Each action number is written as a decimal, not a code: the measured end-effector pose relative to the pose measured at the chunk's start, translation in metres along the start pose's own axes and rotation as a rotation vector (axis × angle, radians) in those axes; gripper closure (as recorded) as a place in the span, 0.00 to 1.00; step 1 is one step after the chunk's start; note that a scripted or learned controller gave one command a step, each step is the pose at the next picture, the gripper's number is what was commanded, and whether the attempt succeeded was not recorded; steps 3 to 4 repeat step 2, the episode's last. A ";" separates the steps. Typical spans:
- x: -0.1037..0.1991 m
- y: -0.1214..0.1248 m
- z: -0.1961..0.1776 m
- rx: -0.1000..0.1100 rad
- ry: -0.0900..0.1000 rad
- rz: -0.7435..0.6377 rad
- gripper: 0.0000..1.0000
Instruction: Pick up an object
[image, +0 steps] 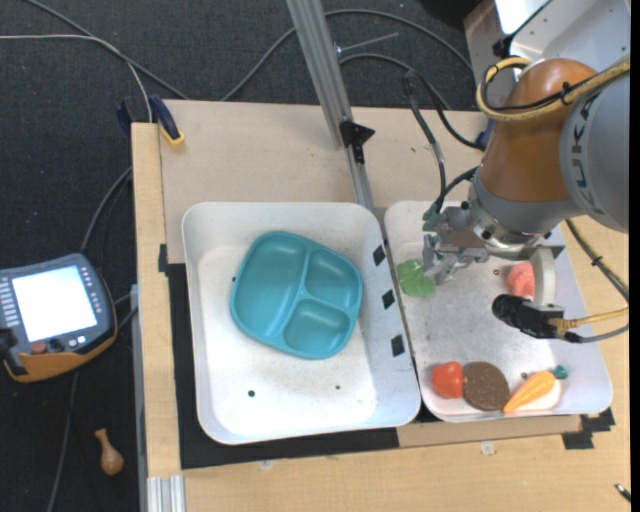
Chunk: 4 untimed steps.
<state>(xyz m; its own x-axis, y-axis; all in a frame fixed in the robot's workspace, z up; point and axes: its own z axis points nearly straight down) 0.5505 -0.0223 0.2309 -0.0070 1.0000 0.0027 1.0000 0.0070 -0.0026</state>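
Two white bins sit side by side on the bench. Left bin (215, 400) carries a teal divided plate (297, 293), three compartments, lying a little askew near the bin's middle. Right bin (590, 395) carries the small things.

Gripper (437, 266) is low over the upper left part of the right bin, hanging from the grey arm (600, 120) with its orange band (530, 120). Green object (414, 278) lies just beside the gripper tip, to its left and slightly below, close against the bin's left wall. Whether metal touches it is not clear; edges merge there. Cannot tell how the end effector is set: the wrist body and cabling cover most of it, and the parts that show are dark and small.

Pink object (521, 278) lies to the right of the gripper, partly cut off by a white bracket and a black fitting (525, 315) on the arm. Along the bin's near edge, well apart from the gripper: red object (449, 379), brown oval object (485, 385) touching it, and an orange carrot-like object (529, 391) with a green tip leaning against the brown one.

Shape of the green object is hard to read, a soft blob with a paler top.
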 end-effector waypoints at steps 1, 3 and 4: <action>0.052 0.001 0.005 0.000 -0.001 0.003 1.00; 0.114 0.014 0.008 -0.004 0.000 -0.001 1.00; 0.114 0.014 0.008 -0.004 0.000 -0.001 1.00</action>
